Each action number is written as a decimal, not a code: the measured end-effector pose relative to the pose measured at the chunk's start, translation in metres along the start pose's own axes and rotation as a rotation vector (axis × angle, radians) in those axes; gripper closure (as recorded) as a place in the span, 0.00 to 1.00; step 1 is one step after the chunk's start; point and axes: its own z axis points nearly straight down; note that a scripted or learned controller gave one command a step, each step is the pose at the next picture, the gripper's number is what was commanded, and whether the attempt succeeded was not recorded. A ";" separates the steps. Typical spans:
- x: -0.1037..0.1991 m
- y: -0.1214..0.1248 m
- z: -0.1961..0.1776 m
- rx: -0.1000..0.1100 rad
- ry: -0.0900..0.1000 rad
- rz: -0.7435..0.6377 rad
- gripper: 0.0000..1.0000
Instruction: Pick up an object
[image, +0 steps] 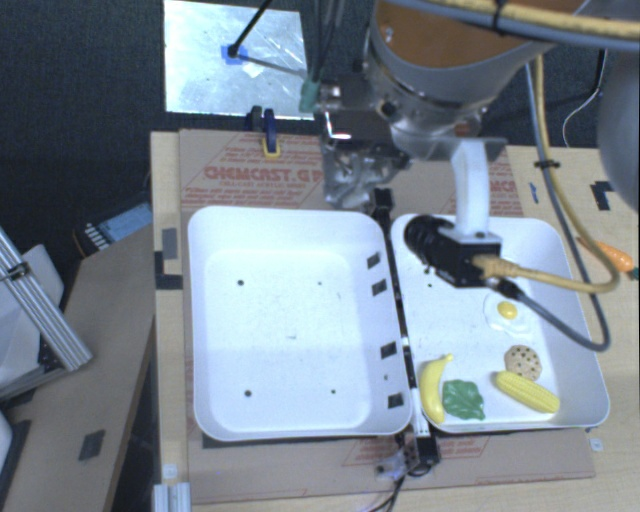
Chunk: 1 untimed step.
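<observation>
The gripper (352, 185) hangs over the far edge of the bins, above the seam between the left bin (290, 320) and the right bin (450, 320); I cannot tell whether it is spread or closed, and nothing is seen in it. All objects lie in the right bin's near half: banana (432, 388) touching a green leaf (463, 399), corn (527, 392), cookie (522, 361) just behind the corn, and egg (508, 311) farther back.
</observation>
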 end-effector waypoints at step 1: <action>0.018 0.049 0.093 0.008 -0.006 0.010 1.00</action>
